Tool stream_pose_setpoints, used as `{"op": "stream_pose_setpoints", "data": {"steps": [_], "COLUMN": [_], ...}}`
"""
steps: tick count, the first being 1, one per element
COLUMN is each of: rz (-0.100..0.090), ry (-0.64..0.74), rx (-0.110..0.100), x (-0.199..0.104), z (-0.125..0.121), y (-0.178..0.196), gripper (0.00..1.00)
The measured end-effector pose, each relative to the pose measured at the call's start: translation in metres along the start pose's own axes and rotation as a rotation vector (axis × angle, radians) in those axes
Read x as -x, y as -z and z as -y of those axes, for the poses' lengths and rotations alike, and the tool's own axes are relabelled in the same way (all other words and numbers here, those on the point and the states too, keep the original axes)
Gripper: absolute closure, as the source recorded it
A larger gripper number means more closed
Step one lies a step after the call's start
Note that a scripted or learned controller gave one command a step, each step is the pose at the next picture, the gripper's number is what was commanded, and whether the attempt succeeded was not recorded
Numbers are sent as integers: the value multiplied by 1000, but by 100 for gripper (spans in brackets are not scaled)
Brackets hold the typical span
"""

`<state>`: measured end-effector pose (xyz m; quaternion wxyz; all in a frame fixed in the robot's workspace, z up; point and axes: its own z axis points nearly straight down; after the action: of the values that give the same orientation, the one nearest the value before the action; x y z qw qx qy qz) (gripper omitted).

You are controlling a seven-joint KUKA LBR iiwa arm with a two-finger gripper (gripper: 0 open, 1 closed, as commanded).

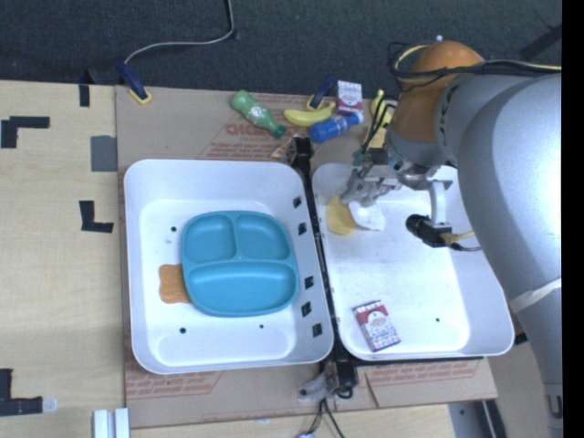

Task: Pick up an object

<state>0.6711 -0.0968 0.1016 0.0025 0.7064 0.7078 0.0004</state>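
Grey arm (511, 153) hiding the right bin's (456, 336) far corner; jaws (365, 192) over a white object (369, 215), grip indiscernible.

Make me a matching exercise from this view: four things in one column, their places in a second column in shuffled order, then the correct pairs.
Things:
1. blue divided plate
2. small red and white box
3. banana
4. gripper

Places:
A. on the bench beyond the bins
B. in the left bin
C. over the far part of the right bin
D. in the right bin, near its front edge

Pairs: 1-B, 2-D, 3-A, 4-C
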Motion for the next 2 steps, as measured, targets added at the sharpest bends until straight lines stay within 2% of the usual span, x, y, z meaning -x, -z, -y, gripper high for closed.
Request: {"op": "stream_pose_setpoints", "data": {"steps": [1,2], "rz": [-4,-3], "ry": [1,0], "rx": [-2,-5], "x": [-66,-65], "z": [34,35], "y": [84,83], "gripper": [100,0]}}
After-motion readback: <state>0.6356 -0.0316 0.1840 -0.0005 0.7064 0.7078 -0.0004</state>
